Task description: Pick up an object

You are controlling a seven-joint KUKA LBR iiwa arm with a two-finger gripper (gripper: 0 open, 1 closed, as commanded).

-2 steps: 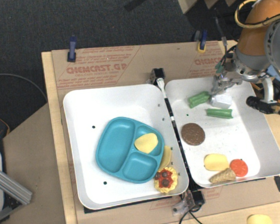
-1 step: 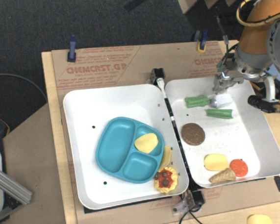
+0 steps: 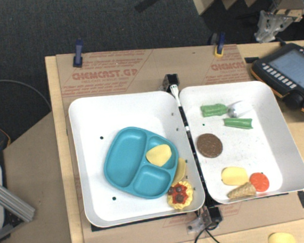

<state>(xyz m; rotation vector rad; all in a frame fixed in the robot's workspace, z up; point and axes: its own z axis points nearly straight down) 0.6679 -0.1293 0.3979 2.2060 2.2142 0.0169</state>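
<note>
The left bin (image 3: 85, 151) holds a blue sectioned plate (image 3: 130, 168) with a pale yellow lump (image 3: 159, 155) in one section. A yellow strip (image 3: 181, 169) and a red-and-yellow toy (image 3: 179, 194) lie by its right edge. The right bin (image 3: 281, 132) holds two green pieces (image 3: 213, 109) (image 3: 238, 123), a small grey-white piece (image 3: 237, 107), a brown disc (image 3: 209, 145), a yellow lump (image 3: 234, 176), an orange-red ball (image 3: 259, 181) and a tan cone (image 3: 241, 191). My gripper (image 3: 267, 26) hangs at the top right, beyond the bench and far from both bins.
A black control pendant (image 3: 289, 75) lies just right of the right bin. Blue (image 3: 77, 53) and yellow (image 3: 219, 45) clamps sit on the board's far edge. A black clip (image 3: 170, 82) joins the bins at the back. A yellow object (image 3: 281, 239) lies off the board.
</note>
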